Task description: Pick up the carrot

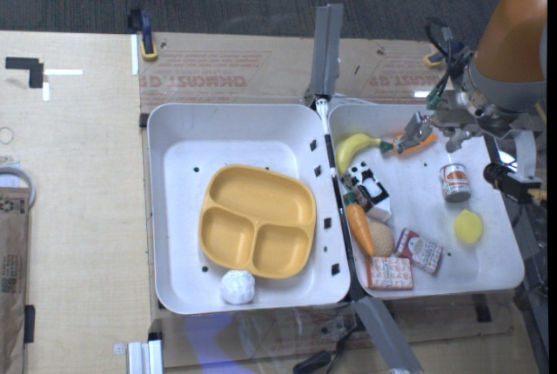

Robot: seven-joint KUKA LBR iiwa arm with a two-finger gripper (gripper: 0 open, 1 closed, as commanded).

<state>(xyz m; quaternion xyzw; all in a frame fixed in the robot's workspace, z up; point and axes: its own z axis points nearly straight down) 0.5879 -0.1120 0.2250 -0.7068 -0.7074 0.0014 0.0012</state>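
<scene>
While my arm reaches in from the right, my claw (418, 133) hangs over the far part of the right bin (500, 277), just beside the yellow banana (355, 148). A small orange piece (416, 144) sits right at my fingertips, touching them or nearly so, but I cannot tell whether my fingers are apart or together, nor whether they grip it.

The carrot (359, 229) lies well away from my claw, along the left wall of the right bin, its narrow tip pointing toward the near edge. It rests against a tan, rounded thing (381, 237) on its right, and just beyond its top end sits a black-and-white object (370, 187) whose markings are too small for me to read.

Near the carrot's tip lies a red-and-white box (389, 273), and beside that a second red-and-white packet (421, 250); both carry print, but I cannot make out any words. A small can (454, 183) with a red-and-white label stands further right, its writing also unreadable. A yellow lemon (468, 226) lies near the right wall.

The left bin (170, 190) holds a yellow divided tray (258, 221) with three compartments, and a white ball (237, 286) just beside its near edge.

Beyond both bins lies a cardboard sheet (218, 72) with red lettering, upside down to this view; part of it reads like "CHEMCO", though I am not sure of it.
</scene>
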